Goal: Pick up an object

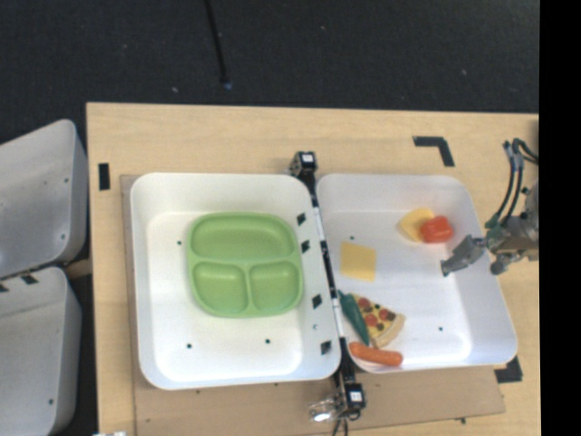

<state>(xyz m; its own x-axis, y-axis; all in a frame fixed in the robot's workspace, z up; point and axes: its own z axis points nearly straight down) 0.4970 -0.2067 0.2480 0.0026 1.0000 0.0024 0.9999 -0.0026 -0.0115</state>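
Resting on wooden bench (218, 139): 2 white bins (163, 334).

Soft, even overhead light, faint shadows, slightly blurry low-resolution view.

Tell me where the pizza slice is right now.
The pizza slice lies in the right bin, near its front-left corner, between the cheese slice behind it and the orange sausage in front.

In the right bin (472, 325) we see a yellow cheese square (358, 261), a pizza slice (378, 321), a red tomato (437, 230) and an orange carrot (376, 356).
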